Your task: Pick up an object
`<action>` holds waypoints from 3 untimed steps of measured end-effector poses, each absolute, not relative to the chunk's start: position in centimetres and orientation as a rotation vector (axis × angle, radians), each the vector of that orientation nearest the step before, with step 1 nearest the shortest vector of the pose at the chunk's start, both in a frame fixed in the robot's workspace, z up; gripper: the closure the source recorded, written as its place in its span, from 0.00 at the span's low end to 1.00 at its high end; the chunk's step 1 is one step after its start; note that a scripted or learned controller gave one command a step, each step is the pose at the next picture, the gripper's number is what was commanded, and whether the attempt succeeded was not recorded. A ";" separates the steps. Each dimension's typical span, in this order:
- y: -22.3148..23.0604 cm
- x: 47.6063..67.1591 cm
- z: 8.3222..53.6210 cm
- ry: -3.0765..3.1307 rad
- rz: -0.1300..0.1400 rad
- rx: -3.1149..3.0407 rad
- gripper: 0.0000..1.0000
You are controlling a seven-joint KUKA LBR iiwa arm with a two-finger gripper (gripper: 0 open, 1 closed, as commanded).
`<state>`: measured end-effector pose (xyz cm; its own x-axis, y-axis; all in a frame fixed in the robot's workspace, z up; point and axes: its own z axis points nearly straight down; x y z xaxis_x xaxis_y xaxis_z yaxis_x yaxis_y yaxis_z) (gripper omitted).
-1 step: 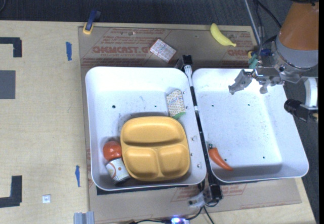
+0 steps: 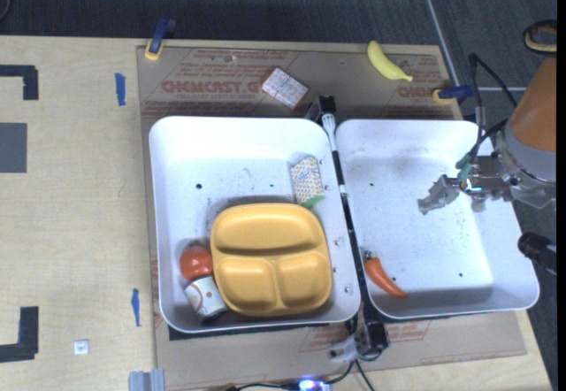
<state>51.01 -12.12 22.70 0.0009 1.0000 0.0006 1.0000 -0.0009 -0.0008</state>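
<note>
My gripper point(image 2: 437, 196) hangs over the right bin point(image 2: 424, 150), toward its right side, with nothing seen between its fingers. An orange carrot point(image 2: 382, 276) lies at the right bin's front left corner, well to the left of and nearer than the gripper. In the left bin point(image 2: 177, 159) a yellow divided tray point(image 2: 270, 256) takes up the front half. A red-and-white toy point(image 2: 198, 274) sits against the tray's left edge. A small patterned packet point(image 2: 306, 179) lies just behind the tray near the bin's right wall.
A yellow banana point(image 2: 387, 62) and a small patterned card point(image 2: 283, 87) lie on the cardboard behind the bins. Blue clamps point(image 2: 159, 35) hold the cardboard's corners. A black divider strip point(image 2: 340, 195) runs between the bins.
</note>
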 end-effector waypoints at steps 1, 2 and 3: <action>-19.0 59.6 8.6 -2.225 -0.003 -2.223 0.00; -14.0 56.4 8.5 -2.222 0.000 -2.220 0.00; -9.2 58.7 8.6 -2.226 -0.004 -2.222 0.00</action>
